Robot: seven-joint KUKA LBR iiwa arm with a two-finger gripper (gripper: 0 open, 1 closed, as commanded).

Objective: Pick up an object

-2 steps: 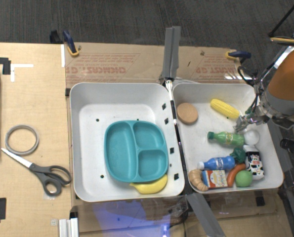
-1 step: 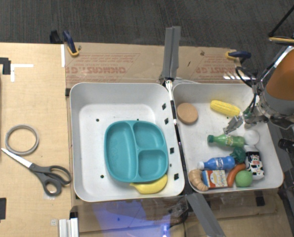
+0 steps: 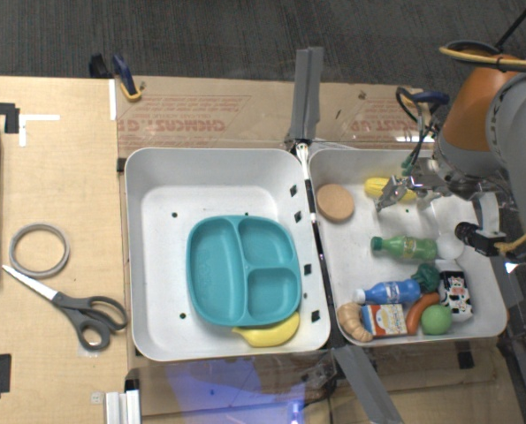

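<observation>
Worktop (image 3: 50,166) spans frame w/ two white bins. Left bin (image 3: 148,237) holds teal divided plate (image 3: 243,270), centre frame, w/ banana (image 3: 271,332) poking out under its lower edge. Right bin (image 3: 351,246) has tan disc (image 3: 336,202) upper left, green bottle (image 3: 406,248) mid, blue bottle (image 3: 388,291), carton, croissant, lime along lower edge. Pincer (image 3: 393,193) at right bin's top, beside yellow item (image 3: 379,186); open or closed: can't tell. Scissors (image 3: 72,306) + tape ring (image 3: 39,249) lower left.

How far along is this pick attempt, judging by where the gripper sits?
Done: the gripper has reached the right bin, low beside the yellow object. In hand: nothing visibly lifted; whether it has a grip is unclear. Left: securing and raising an item; the green bottle and round cookie lie untouched.
</observation>
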